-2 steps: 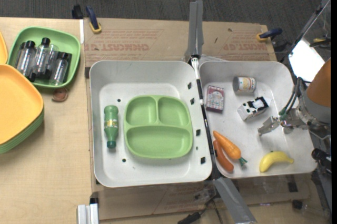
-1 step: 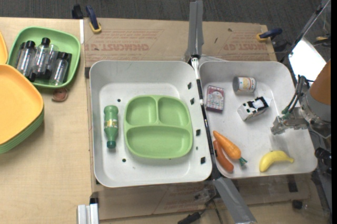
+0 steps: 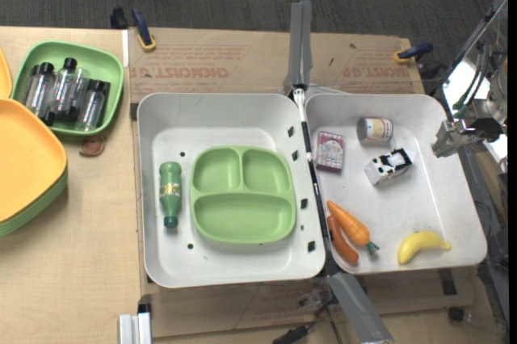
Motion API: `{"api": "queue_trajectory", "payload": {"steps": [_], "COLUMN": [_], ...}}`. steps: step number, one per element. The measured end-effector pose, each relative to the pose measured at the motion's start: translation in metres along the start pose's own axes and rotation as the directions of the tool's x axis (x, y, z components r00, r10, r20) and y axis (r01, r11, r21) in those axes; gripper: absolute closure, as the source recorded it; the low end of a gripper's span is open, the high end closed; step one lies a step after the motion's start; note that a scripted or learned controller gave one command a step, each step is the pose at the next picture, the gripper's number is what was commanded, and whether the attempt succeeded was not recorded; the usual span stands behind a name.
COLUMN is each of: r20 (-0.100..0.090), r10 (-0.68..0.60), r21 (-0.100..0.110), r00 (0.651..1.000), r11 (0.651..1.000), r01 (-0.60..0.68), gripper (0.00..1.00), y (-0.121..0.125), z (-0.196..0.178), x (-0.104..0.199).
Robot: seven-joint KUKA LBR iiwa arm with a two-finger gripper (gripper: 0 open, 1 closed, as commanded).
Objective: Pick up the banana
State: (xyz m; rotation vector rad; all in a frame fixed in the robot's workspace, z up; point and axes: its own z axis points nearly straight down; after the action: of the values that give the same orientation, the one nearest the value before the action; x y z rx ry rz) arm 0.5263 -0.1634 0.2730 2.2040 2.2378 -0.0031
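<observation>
Curved, smooth yellow banana [image 3: 422, 245] lies in the glossy right bin [image 3: 452, 197]; pincer [image 3: 456, 134] state unclear at its rim.

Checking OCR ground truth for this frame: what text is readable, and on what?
"CHEMCAST GP", red, upside down and mirrored in the view: on the brown sheet behind the left bin; the print repeats behind the right bin, fainter.
Pink packet: print too small to read.
Small can: label blurred.
Black-and-white carton: unreadable.
Green bottle: label unreadable.
Banana: no text seen.
</observation>
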Motion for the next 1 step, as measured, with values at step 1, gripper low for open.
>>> {"api": "queue_trajectory", "payload": {"steps": [1], "r20": [0.001], "r10": [-0.147], "r21": [0.0], "r00": [0.989], "r11": [0.989], "r01": [0.147], "gripper": [1.0], "y": [0.0266], "z": [-0.0031], "x": [-0.0312]}}
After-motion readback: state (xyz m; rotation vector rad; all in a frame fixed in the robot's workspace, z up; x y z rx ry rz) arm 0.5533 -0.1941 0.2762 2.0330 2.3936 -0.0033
